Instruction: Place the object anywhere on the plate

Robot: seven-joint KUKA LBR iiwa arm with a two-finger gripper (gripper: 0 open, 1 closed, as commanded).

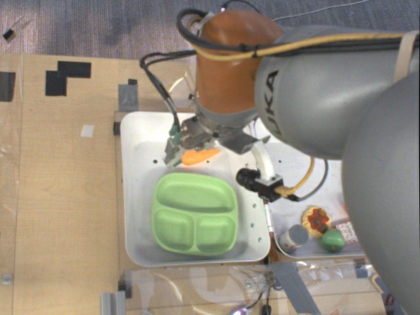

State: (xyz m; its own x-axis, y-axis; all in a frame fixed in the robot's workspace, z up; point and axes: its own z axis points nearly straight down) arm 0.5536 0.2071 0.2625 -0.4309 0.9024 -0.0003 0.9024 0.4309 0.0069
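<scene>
A small orange carrot [201, 156] hangs just past the far rim of the green divided plate [195, 213], which lies in the left white bin [134, 195]. My gripper [177, 148] comes down from the orange-banded wrist and is shut on the carrot's left end; the rest of the carrot sticks out to the right. The carrot is over the bin floor at the plate's far edge, not resting on the plate. The plate's three compartments hold nothing.
The right bin [282, 245] holds a red-and-yellow item [315, 219], a green ball [333, 240] and a grey cylinder [295, 236]. The big grey arm covers most of the right side. Black cables [266, 186] hang near the divider between the bins.
</scene>
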